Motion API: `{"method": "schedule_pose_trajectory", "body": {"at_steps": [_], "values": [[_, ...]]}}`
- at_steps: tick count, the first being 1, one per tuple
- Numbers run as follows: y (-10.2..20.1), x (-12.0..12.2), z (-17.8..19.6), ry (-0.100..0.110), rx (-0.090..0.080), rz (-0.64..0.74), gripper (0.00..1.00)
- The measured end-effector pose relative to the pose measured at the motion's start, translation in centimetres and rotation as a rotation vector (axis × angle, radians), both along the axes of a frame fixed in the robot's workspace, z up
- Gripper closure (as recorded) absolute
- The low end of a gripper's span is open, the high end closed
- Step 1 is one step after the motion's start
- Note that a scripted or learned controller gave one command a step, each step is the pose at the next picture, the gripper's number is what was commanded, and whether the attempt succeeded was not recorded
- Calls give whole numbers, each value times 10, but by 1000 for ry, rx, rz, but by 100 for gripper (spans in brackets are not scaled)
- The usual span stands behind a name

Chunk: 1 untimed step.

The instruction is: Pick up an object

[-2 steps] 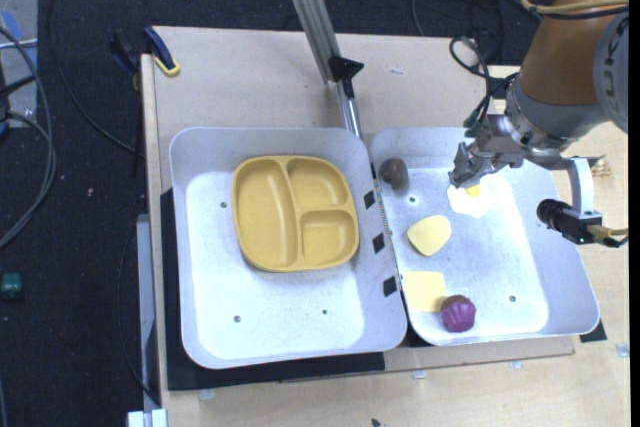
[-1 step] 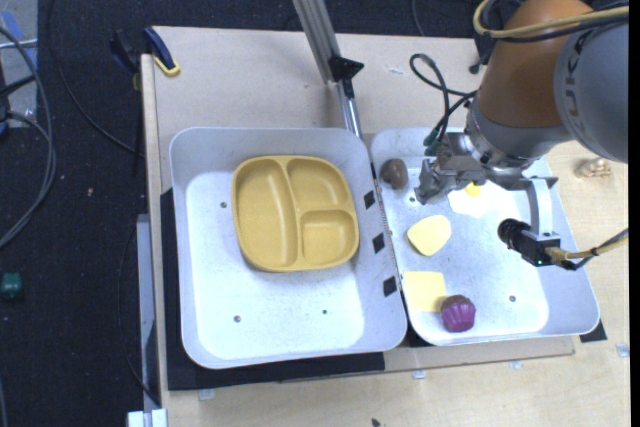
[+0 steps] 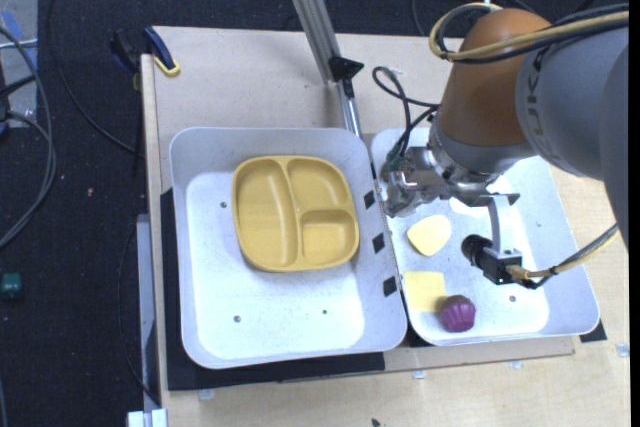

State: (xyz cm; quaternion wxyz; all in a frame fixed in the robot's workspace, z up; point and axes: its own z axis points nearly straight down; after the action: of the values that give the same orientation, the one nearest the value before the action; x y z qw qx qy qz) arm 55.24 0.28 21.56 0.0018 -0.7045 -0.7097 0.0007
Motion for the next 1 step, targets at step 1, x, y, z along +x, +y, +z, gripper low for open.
{"method": "schedule_pose_trajectory", "body": {"at_steps": [1], "values": [[42, -18, 13, -2, 0, 0, 100]]}}
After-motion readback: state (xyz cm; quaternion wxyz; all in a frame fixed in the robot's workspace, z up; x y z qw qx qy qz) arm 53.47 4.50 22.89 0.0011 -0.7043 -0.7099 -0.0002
